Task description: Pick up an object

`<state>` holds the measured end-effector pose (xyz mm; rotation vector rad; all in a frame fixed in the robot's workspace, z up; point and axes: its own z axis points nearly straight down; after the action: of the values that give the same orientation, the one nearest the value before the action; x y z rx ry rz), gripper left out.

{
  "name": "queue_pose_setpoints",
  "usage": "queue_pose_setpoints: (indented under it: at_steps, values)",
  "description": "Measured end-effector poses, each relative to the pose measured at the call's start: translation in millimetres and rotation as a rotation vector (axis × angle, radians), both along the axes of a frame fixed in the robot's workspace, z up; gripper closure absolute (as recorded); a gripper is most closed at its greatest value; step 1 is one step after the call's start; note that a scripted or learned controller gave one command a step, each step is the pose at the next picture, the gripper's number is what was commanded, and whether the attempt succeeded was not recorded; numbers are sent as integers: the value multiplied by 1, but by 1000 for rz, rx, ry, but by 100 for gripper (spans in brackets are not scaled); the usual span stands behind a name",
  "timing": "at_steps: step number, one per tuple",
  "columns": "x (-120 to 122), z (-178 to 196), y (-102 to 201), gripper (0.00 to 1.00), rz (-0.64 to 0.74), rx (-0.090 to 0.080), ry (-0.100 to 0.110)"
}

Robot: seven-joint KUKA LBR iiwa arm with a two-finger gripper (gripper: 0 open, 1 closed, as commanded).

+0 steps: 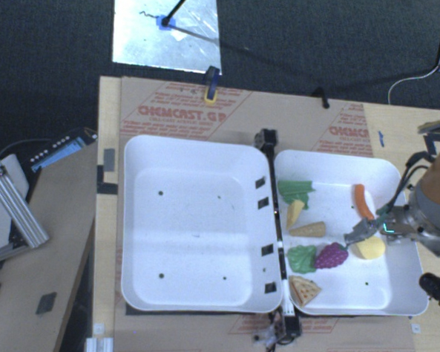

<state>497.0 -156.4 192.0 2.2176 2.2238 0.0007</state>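
Camera view showed the gripper (357, 236) lowered into the right bin (376, 296), near that bin's right edge, reaching in from the right. Whether it was released or clenched could not be told at this size. Its tip sat just beside the yellow piece (370, 249), perhaps touching it, with the purple grapes (332, 255) close on the other side. The orange carrot (363, 202) lay nearer the far right corner, and the green leafy piece (294, 189) by the far left corner. All the toys were in this bin, so the arm was likely placed low here to try for the yellow piece, though nothing looked lifted. The left bin (135, 282) sat alongside.
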Motion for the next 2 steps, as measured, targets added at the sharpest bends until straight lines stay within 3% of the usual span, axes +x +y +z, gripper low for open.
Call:
queue_pose_setpoints:
  at_steps: [1,2]
  values:
    - [1,11,0,100,2,0,-3]
    - [-11,-51,54,100,5,4,5]
